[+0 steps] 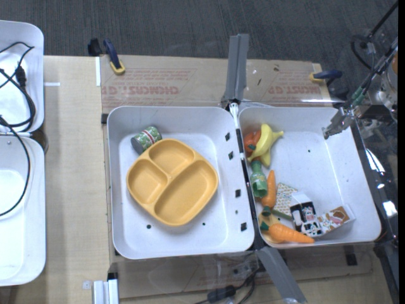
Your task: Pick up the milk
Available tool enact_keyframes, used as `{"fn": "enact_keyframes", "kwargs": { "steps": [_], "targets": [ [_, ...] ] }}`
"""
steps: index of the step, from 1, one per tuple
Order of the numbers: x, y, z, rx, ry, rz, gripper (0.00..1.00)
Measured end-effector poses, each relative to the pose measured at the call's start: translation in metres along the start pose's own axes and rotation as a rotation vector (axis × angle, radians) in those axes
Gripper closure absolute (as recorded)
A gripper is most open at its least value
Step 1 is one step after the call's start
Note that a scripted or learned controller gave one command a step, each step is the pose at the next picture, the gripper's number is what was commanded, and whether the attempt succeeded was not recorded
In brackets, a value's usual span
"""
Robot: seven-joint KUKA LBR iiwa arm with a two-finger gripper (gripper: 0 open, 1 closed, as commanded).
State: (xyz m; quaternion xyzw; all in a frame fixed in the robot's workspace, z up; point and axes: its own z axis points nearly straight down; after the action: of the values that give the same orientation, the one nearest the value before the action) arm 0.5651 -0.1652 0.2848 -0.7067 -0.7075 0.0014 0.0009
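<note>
The milk (304, 215) is a small black-and-white carton lying near the front of the right bin (329, 163), between an orange carrot (288, 233) and a flat patterned box (333, 219). My gripper (337, 123) hangs over the far right corner of the same bin. It is well behind the milk and to its right, with nothing seen in it. The arm comes in from the right edge.
A banana (266, 142), orange pieces, a green bottle (258, 183) and a second carrot (270, 190) crowd the right bin's left side. The left bin (120, 170) holds a yellow divided plate (172, 181) and a green can (146, 139). A grey divider post (236, 68) stands between the bins.
</note>
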Motion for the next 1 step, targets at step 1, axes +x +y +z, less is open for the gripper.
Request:
{"fn": "enact_keyframes", "kwargs": {
  "steps": [1],
  "targets": [
    [0.0157,-0.0393,-0.0175,0.000,0.000,0.049,0.00]
  ]
}}
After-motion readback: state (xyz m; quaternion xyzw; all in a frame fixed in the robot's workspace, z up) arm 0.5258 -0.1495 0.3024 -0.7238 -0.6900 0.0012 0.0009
